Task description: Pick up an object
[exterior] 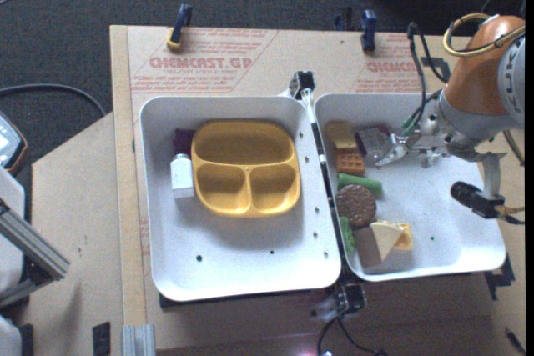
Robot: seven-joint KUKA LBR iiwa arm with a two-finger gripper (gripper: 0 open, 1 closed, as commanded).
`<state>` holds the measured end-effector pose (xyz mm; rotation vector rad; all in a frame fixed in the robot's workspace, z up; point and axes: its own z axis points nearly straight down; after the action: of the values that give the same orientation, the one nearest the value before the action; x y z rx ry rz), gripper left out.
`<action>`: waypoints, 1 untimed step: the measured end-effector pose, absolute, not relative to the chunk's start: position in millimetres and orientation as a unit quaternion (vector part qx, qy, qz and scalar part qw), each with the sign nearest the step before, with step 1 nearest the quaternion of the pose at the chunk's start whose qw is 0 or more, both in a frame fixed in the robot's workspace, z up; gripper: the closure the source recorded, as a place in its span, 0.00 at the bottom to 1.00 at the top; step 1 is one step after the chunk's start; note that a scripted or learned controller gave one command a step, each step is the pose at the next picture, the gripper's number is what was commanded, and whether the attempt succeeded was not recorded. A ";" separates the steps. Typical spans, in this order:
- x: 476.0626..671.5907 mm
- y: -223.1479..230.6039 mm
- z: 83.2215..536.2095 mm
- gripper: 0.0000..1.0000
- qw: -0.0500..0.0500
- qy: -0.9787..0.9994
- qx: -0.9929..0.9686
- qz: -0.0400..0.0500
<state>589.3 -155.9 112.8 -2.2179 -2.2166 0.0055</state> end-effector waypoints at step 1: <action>588.7 -155.0 82.8 0.00 0.002 -0.707 -0.707 0.001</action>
<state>588.7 -155.0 82.8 -2.2178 -2.2183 0.0039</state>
